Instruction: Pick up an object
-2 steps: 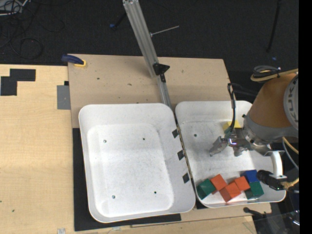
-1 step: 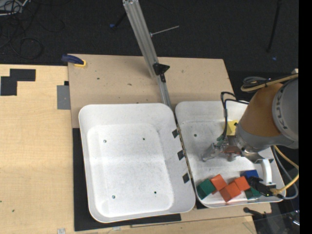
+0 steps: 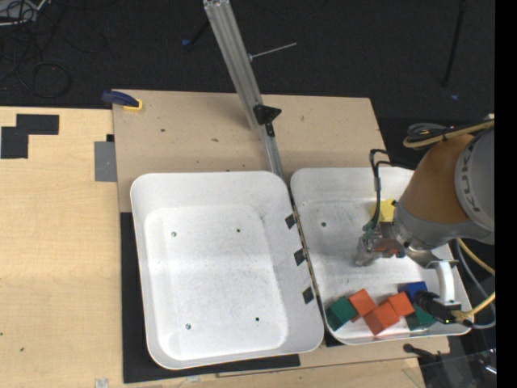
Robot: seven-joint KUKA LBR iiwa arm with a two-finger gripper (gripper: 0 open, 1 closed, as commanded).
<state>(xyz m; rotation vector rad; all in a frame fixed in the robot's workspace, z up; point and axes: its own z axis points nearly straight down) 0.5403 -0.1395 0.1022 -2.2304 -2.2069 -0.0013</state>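
Blocks are the things to be picked: an orange block (image 3: 361,301), a green block (image 3: 342,312), a larger orange block (image 3: 388,313), a blue block (image 3: 414,291) and a dark green block (image 3: 420,320) cluster toward five o'clock in the right bin (image 3: 335,196), with a yellow block (image 3: 387,210) apart at about one o'clock, half hidden by the arm. The gripper (image 3: 365,253) hangs near the bin's centre over bare floor, and whether its fingers are spread or closed I cannot tell; nothing shows between them. The risk, I judge, is closing on empty floor, since the blocks lie well off its line, or nudging packed blocks together. The left bin (image 3: 153,188) has only its white floor.
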